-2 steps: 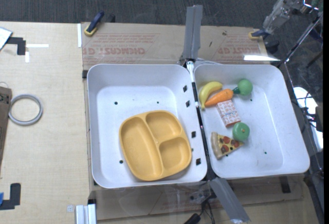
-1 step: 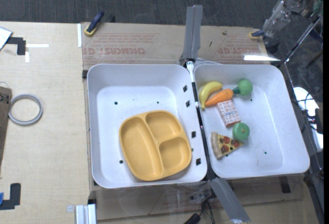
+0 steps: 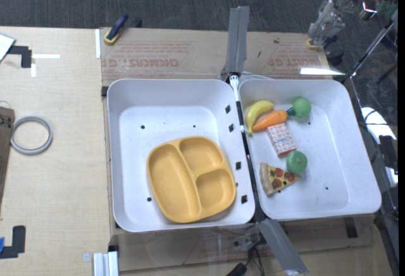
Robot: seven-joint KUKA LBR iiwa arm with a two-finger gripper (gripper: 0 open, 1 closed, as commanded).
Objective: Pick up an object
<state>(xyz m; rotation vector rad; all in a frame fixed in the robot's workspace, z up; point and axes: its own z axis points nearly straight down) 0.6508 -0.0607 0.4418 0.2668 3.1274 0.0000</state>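
The task names no one object, so any of the small toy foods in the right bin (image 3: 354, 142) would serve. They cluster on that bin's left side: a yellow banana (image 3: 257, 112) lying touching an orange carrot (image 3: 270, 119), whose green top (image 3: 301, 107) points right; just below them a small red-and-white packet (image 3: 281, 138); below that a green ball-like piece (image 3: 295, 161) touching a pizza slice (image 3: 274, 178).

These look like light, hard plastic toys, stiff and somewhat slick, unlikely to break. The carrot seems the fairest choice: long and narrow, best gripped across its middle, though the banana pressed against it crowds one side. The flat packet and pizza slice lie low and would be harder to get fingers under; the round green piece may roll away.

The left bin (image 3: 126, 142) holds a yellow divided plate (image 3: 190, 178). The gripper (image 3: 329, 18) is up at the far right beyond the bins, well apart from the toys, with nothing visibly in it; how far open it is I cannot tell. A tape roll (image 3: 30, 134) lies on the bench (image 3: 57, 205) at far left.
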